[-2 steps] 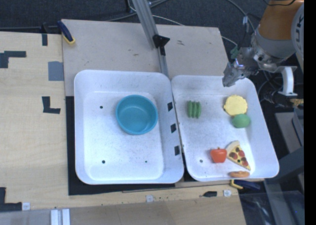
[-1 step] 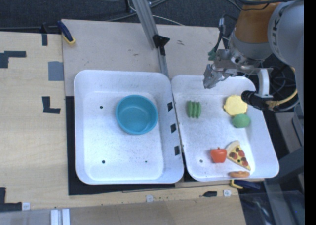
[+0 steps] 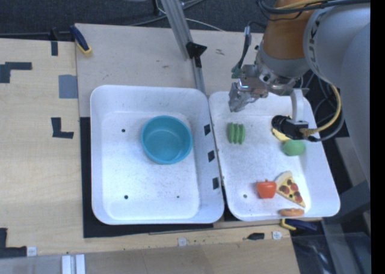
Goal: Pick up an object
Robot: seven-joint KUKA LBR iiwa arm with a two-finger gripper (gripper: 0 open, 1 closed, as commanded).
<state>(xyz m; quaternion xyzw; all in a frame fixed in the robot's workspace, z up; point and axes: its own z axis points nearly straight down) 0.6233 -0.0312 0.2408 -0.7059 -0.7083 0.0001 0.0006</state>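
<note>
- The jaws hang over the far corner of the right-hand bin, close to the wall it shares with the other bin. They point down and slightly toward the view's left. I cannot tell whether they are apart or together, and nothing shows between them.
- A green ridged toy lies flat on the bin floor just below the jaws in the view, apart from them.
- The arm reaches in from the view's right. Its orange band sits above the wrist, which bends down toward the bin.
- A round green toy lies near the bin's right wall.
- At the near end lie a red toy, a pizza slice just beside it, and a small orange-brown piece at the rim.
- The left-hand bin holds a blue bowl, upright.
- Both bins rest on the counter.
</note>
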